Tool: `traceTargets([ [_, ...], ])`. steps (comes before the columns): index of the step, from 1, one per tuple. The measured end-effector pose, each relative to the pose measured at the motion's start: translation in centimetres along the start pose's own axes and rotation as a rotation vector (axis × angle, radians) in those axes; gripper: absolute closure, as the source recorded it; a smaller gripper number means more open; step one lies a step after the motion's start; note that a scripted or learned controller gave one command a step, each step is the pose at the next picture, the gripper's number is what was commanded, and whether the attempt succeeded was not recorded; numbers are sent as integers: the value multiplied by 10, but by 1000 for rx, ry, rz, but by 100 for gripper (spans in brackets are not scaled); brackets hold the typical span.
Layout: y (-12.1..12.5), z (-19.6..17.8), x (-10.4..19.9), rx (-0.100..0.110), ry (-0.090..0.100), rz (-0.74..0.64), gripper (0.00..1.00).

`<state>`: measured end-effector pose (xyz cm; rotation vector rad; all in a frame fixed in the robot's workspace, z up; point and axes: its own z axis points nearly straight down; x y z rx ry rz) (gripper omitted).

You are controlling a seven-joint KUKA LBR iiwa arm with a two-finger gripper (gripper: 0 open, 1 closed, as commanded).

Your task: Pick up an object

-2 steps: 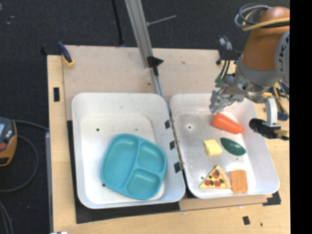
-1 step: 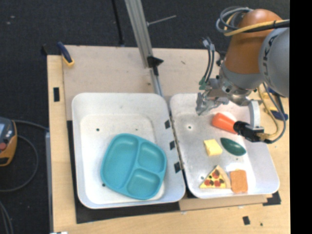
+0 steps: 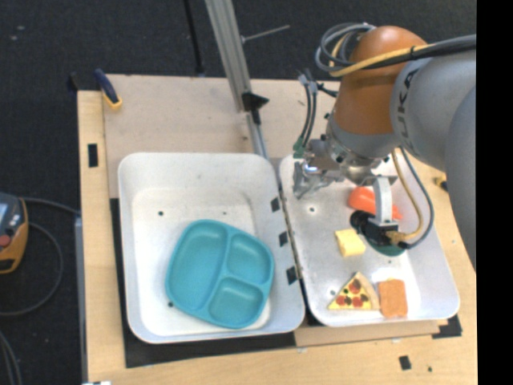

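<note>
Dark floor is surrounding a pale wooden table (image 3: 160,111) that is carrying two shallow white bins side by side. In the right bin (image 3: 437,283), I am seeing a yellow block (image 3: 349,243) lying near the middle, a pizza-slice toy (image 3: 353,293) toward the near edge, and an orange-brown piece (image 3: 393,297) just beside it. An orange-red object (image 3: 365,198) is sitting farther back, partly hidden by the arm. The gripper (image 3: 307,179) is hovering over the right bin's far-left corner, well apart from the yellow block; I cannot tell how it is set, and nothing is showing in it. The left bin (image 3: 144,175) is holding a teal divided plate (image 3: 220,273). A metal post (image 3: 232,54) is rising behind the bins.
</note>
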<state>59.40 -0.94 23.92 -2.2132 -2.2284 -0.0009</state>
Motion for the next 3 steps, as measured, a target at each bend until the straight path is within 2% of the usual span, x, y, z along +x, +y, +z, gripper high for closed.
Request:
traceTargets([
  [1,-16,-10,53,-1,1,-1,100],
  [2,-21,-16,99,-2,0,-1,100],
  [3,-21,-16,97,-2,-1,3,0],
])
